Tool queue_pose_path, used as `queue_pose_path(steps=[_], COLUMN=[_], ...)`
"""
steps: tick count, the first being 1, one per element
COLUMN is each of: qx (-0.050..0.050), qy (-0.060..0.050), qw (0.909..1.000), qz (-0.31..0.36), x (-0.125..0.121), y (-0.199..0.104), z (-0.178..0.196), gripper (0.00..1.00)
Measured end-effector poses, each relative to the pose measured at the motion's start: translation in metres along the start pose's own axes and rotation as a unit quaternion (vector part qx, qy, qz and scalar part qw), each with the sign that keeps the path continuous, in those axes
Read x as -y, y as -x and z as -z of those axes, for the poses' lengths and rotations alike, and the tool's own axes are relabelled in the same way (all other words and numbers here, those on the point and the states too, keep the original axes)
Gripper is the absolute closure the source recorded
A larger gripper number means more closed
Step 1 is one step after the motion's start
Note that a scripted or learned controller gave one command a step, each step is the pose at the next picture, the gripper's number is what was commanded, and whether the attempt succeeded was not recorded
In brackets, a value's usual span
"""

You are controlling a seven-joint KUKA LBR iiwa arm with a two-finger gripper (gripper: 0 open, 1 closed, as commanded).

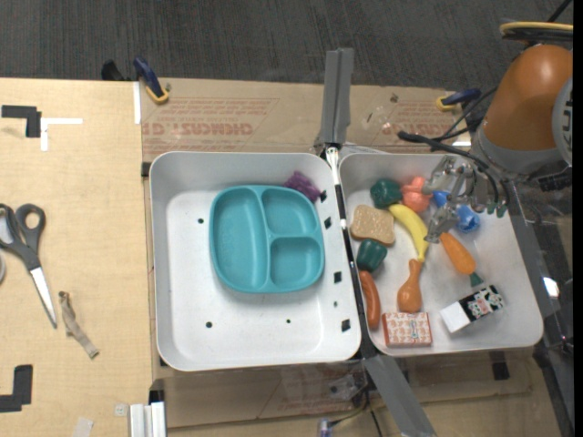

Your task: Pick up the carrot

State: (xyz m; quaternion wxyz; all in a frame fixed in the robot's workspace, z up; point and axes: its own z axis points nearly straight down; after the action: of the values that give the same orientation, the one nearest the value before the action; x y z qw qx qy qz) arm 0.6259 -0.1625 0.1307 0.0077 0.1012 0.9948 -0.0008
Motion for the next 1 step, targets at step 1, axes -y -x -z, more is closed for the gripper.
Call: queue_pose_path(steps=[1], qx=[-0.008], qy=[0.000], qw=[0.9996], qz=[-0.027], x=[0.0112], y=[-0.0749], z=[-0.0377], gripper=[0.00])
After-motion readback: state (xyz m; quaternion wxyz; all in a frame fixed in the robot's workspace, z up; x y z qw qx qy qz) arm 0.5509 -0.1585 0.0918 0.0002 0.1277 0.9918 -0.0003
